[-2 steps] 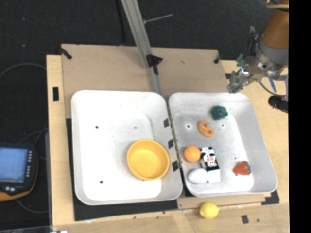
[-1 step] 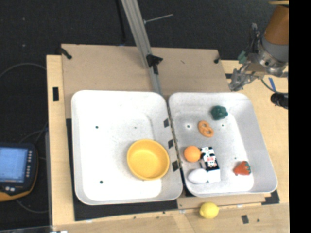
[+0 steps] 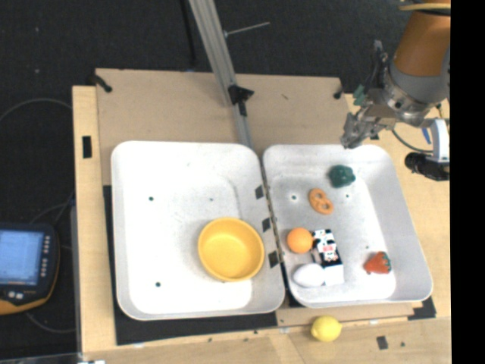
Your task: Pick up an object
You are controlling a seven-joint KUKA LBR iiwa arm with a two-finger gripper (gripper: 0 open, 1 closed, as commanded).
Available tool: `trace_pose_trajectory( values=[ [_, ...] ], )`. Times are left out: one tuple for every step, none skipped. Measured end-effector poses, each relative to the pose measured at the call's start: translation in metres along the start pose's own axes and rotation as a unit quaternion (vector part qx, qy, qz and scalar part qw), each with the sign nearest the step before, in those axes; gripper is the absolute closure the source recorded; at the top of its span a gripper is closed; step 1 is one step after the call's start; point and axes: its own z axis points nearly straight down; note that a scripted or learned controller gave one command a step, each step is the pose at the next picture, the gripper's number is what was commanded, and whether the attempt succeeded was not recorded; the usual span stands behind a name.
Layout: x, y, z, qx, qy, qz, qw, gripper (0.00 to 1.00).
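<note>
The right bin [image 3: 394,203] holds a dark green lump [image 3: 342,175] near its back, an orange pretzel-like piece [image 3: 320,199], an orange ball [image 3: 299,240], a black-and-white box [image 3: 327,250], a white egg-shaped object [image 3: 308,275] and a red strawberry [image 3: 377,263]. My gripper [image 3: 353,136] hangs over the right bin's back rim, just above and right of the green lump, apart from it. Nothing shows between its fingers. A yellow bowl [image 3: 230,248] sits in the left bin [image 3: 151,203].
A yellow lemon [image 3: 326,328] lies on the bench in front of the right bin. A slanted metal pole [image 3: 220,59] rises behind the bins. A handheld screen [image 3: 23,268] sits far left, and a dark cable runs at right.
</note>
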Motion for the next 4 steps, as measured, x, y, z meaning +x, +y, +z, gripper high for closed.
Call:
trace_pose_trajectory(
  values=[
    [0.044, -0.020, -0.006, 0.001, 0.000, 0.000, 1.0000, 1.00],
    [0.101, -0.038, 0.005, 0.002, 0.000, 0.000, 1.0000, 1.00],
    [0.148, -0.064, 0.020, 0.001, -0.001, 0.001, 1.0000, 1.00],
    [0.196, -0.091, 0.013, 0.001, 0.001, -0.001, 1.0000, 1.00]
  ],
)
